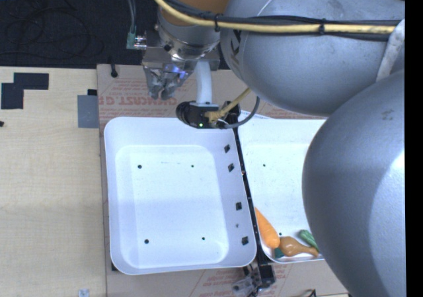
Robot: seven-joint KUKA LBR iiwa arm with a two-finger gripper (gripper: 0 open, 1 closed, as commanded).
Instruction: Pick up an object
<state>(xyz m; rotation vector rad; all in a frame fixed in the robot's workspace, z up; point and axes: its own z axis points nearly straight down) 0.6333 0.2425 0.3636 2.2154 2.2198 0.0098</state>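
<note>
My gripper [162, 85] hangs high over the cardboard just behind the back rim of the left bin [112, 157], pointing down. Nothing shows in it. The objects lie in the right bin [277, 143], at its front left corner: an orange carrot-shaped piece [266, 227], a tan-orange piece [292, 246] and a small green piece [307, 237]. My own arm covers much of the right bin, so whatever else is in it is hidden. The gripper is far from these objects, up and to the left of them.
The grey arm [317, 38] fills the upper right and right side of the view. A black divider with clips [236, 176] runs between the two bins. A black fitting with a cable [198, 115] sits at the left bin's back right corner. Bare bench lies left.
</note>
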